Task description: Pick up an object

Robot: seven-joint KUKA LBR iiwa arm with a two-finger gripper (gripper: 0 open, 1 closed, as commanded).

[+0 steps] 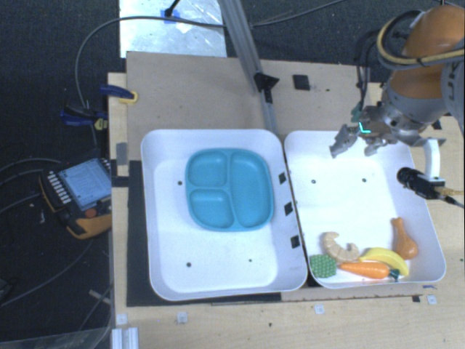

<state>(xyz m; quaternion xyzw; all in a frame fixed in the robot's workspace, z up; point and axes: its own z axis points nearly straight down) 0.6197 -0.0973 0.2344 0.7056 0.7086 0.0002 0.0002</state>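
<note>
**Two bins, my pincer above the right one**

Two shallow white bins sit side by side on the desk. The left bin carries a blue divided plate, lying flat near its middle. The right bin has its things gathered in the near right corner: a green piece at the left end, a pale curled piece just behind it, a carrot lying along the near wall, a banana touching the carrot from behind, and an orange-brown drumstick-like piece at the right.

My pincer hangs over the far part of the right bin, well apart from that cluster. Its two fingers are spread apart, and nothing sits between them. My wrist and the orange band rise to the right of it.
</note>
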